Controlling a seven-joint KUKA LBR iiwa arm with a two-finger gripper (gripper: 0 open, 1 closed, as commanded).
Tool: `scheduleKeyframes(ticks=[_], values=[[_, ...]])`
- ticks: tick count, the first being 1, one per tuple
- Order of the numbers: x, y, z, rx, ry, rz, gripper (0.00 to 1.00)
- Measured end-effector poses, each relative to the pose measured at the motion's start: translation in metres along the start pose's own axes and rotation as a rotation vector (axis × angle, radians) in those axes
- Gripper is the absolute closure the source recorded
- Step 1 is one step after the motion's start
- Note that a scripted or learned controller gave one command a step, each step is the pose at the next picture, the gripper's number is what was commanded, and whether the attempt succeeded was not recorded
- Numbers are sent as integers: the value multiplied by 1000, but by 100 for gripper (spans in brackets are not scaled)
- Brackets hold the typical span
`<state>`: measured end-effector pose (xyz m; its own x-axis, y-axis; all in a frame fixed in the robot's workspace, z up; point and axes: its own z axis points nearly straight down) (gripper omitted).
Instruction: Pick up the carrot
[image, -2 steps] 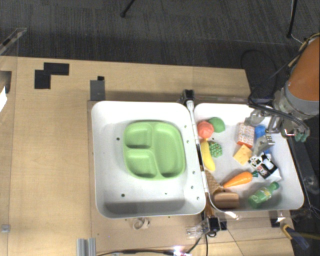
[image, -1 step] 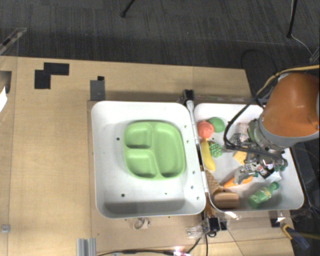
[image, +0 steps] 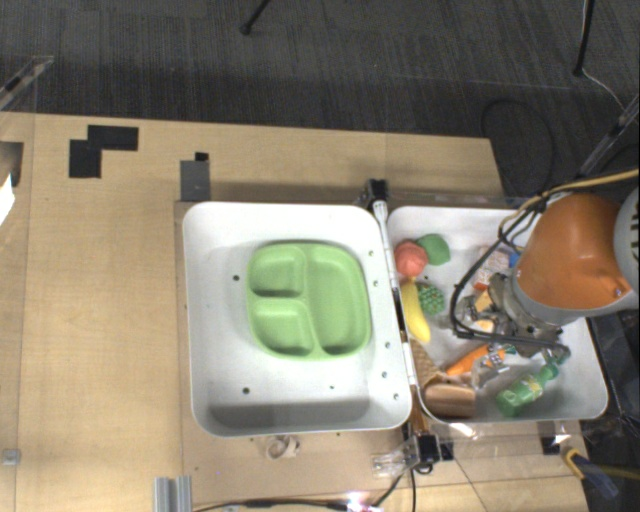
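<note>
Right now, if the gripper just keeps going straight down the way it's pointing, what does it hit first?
Most likely the carrot: the gripper points down into the right bin with the carrot's orange end right at its tip. Depth is hard to judge from above, so the green bottle beside it could be touched too.

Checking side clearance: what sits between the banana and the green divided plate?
In the camera view, bare bin floor and the two bins' adjoining rims lie between the banana and the green plate.

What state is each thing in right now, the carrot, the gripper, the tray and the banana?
Carrot: lying in the right bin, under the gripper.
Gripper: low over the carrot.
Tray: upright in the left bin.
Banana: lying by the divider.
</note>
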<state>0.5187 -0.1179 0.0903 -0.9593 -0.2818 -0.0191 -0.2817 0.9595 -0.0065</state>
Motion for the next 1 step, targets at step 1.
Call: scheduleKeyframes(ticks=[1], values=[[-5, 0, -13, 4, -10, -8, 100]])
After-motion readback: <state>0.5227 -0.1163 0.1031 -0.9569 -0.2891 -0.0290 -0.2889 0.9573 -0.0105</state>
